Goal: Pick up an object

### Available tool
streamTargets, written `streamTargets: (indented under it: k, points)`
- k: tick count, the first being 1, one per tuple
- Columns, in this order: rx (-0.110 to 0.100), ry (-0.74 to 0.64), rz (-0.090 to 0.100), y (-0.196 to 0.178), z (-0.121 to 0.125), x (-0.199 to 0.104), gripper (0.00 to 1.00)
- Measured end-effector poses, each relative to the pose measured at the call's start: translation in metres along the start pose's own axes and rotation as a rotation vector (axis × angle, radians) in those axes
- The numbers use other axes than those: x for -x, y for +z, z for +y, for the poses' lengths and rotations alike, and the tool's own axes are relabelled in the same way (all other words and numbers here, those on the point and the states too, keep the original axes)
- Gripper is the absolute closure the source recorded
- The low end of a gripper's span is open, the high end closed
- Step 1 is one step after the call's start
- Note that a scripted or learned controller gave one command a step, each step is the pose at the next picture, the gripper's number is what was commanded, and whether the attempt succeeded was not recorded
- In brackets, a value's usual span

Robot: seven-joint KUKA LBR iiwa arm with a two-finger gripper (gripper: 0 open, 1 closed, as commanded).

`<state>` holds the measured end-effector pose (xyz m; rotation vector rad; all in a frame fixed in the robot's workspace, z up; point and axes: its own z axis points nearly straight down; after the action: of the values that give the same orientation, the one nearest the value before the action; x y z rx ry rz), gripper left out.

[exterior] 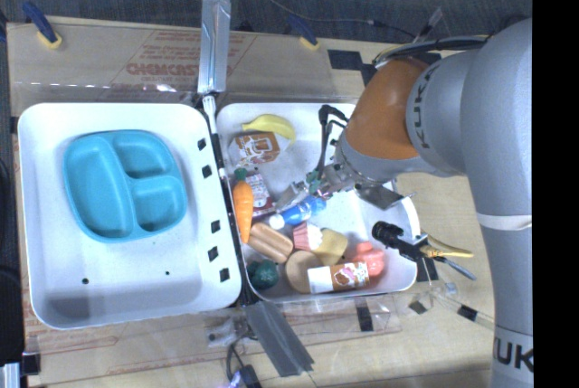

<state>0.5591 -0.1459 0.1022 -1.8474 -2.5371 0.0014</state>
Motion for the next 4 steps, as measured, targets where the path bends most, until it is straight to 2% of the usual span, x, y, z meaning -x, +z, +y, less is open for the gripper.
streamTargets:
  k: [1,2,3,4]
  points:
    - [0.002,-0.108,-0.001,0.009,-0.017,0.034,0.0]
    - [0.003,-0.112,-0.001,-0.002,-0.016,0.034,1.0]
    - [0.003,-0.112,-0.001,-0.001,-0.016,0.034,0.0]
    - [0.003,-0.444,-0.003,0.008,-0.033,0.053,0.0]
